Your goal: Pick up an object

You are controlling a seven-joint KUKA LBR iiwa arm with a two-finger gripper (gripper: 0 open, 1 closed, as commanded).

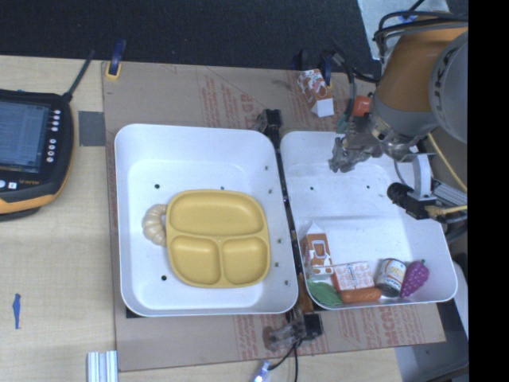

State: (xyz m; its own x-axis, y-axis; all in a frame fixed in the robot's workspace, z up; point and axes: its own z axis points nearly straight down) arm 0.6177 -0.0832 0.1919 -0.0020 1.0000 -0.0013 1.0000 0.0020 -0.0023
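Tool (343, 162) above right bin (318, 153), grip state unclear, cardboard-covered bench (199, 94), black floor (199, 10) behind

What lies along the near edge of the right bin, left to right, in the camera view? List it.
Orange-and-white carton → green item → carrot → small can → purple grapes.
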